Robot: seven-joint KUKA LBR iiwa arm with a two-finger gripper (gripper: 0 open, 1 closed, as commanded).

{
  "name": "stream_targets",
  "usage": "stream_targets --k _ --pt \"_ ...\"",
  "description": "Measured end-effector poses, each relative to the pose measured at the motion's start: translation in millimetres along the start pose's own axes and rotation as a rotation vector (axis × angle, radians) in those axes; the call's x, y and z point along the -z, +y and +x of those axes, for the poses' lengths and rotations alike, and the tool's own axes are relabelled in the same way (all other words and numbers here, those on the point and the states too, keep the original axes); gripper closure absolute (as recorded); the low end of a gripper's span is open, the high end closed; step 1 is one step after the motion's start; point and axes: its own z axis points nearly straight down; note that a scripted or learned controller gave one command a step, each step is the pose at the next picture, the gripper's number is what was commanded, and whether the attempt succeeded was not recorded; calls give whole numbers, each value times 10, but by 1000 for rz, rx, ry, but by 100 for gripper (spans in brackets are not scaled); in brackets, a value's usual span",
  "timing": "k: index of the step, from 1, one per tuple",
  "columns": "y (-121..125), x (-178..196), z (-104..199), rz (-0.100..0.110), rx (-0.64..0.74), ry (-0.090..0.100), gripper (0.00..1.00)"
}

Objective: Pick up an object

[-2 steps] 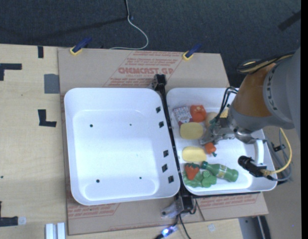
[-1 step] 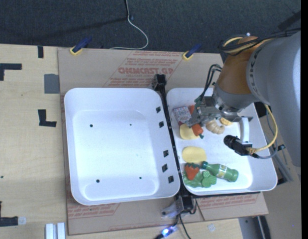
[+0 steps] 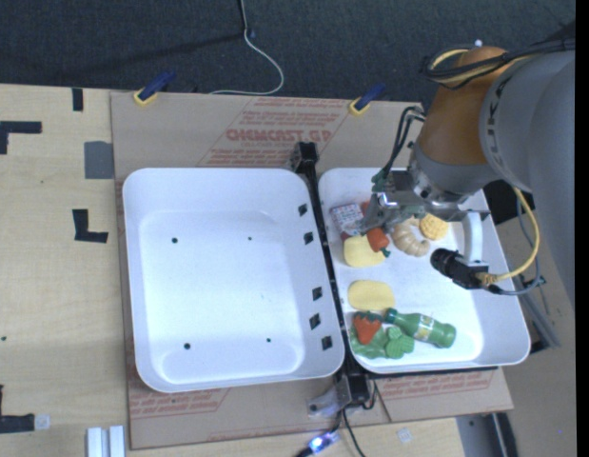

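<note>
Reaching into the right bin (image 3: pixel 503 341), gripper (image 3: pixel 387 219) low over the yellow piece (image 3: pixel 359 250) with red bit (image 3: pixel 378 240); finger state impossible to tell. Next: close, lift straight, check hold.

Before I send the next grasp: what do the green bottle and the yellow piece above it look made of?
The green bottle looks like smooth, glossy plastic: it shows a bright highlight and an even colour. The yellow piece looks matte, with soft rounded edges and no shine, so probably foam or soft plastic; the view is too coarse to be sure. Both lie in the right bin.
</note>
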Motion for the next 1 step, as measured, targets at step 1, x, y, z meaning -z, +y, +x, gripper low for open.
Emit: stream_targets --k 1 --pt "-742 -35 -11 10 -5 0 100"
